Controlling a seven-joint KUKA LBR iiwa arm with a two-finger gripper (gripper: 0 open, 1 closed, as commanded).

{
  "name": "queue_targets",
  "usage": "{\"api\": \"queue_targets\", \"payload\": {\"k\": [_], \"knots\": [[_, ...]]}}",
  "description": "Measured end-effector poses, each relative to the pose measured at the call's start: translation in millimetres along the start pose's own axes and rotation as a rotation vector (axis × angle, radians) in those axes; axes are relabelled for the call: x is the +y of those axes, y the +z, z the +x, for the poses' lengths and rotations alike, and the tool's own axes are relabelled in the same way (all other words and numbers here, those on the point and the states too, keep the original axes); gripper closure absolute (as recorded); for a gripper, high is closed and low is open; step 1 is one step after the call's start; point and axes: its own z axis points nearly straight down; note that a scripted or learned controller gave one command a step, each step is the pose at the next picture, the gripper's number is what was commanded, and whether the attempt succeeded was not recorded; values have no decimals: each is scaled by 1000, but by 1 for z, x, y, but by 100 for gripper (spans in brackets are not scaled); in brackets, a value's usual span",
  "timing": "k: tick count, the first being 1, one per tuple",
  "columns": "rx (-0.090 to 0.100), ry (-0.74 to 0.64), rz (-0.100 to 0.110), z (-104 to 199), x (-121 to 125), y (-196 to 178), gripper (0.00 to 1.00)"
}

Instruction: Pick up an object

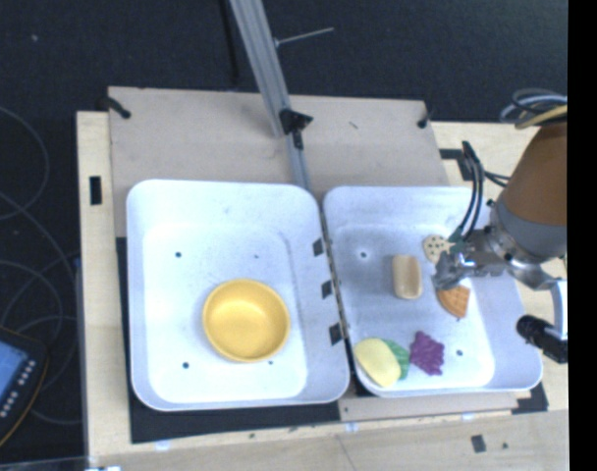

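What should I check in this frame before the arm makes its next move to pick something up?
1. End effector over the right bin: ok.
2. Nearest target: the orange piece lies just below the end effector: ok.
3. Something held between the fingers: cannot tell, too blurred.
4. Neighbours apart from the target: tan block and purple grapes lie separate from it: ok.
5. Yellow-green item sits against the bin's near wall, awkward to grasp: not ok.
6. Yellow bowl in the left bin, away from the arm: ok.
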Motion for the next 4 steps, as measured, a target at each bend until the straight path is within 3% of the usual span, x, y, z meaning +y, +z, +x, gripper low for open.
{"api": "queue_targets", "payload": {"k": [1,4], "knots": [[0,-1,1,-1,2,-31,100],[3,-3,6,134,11,-31,100]]}}
